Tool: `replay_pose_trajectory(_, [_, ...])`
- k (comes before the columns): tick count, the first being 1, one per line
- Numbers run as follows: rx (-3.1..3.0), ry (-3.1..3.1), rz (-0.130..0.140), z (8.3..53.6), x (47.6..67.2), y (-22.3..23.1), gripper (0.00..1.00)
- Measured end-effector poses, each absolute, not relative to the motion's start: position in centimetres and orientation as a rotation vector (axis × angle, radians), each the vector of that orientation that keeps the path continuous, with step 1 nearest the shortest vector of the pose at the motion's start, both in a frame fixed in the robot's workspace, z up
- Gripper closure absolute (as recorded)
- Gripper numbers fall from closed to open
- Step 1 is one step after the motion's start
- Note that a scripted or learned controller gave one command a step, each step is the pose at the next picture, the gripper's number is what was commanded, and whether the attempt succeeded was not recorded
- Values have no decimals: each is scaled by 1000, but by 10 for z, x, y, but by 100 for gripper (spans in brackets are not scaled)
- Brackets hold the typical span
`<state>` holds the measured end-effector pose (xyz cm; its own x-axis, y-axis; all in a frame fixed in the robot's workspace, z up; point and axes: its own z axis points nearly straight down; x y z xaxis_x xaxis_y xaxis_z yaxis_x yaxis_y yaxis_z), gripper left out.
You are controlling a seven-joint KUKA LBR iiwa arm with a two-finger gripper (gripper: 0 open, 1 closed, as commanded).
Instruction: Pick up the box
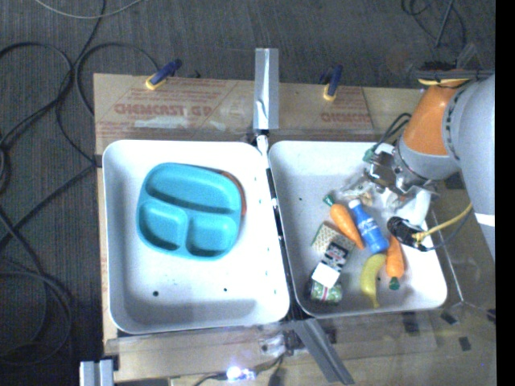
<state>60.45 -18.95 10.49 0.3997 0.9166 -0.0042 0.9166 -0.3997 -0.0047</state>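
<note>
In the camera view, two white bins are seen side by side on the counter. The left bin is taken up by a blue tray with three compartments.

The right bin is used here as the landmark. The box, a small one with a patterned top, is found near that bin's middle, slightly toward its near edge. It lies flat and apart from the gripper. An orange carrot is seen just beside the box, on the side toward the arm, and seems to touch it. A blue bottle with a white cap lies just past the carrot. A white and green packet sits by the bin's near wall, below the box. A banana and a second carrot lie in the bin's near right corner.

The arm is brought in over the bin's right wall. The gripper is placed low over the bin's far right part, above some clear wrapping. Whether the fingers are wide or narrow cannot be told, since they are blurred against the clutter. Nothing is seen between them.
</note>
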Motion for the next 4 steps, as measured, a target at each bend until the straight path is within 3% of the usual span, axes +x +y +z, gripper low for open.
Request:
replay_pose_trajectory(1, [-2665, -1671, 7, 217, 667, -205, 0])
replay_pose_trajectory(2, [-2547, -1839, 7, 176, 609, -205, 0])
replay_pose_trajectory(3, [-2561, -1850, -14, 102, 651, -143, 0])
replay_pose_trajectory(4, [-2557, -1828, 7, 169, 646, -212, 0])
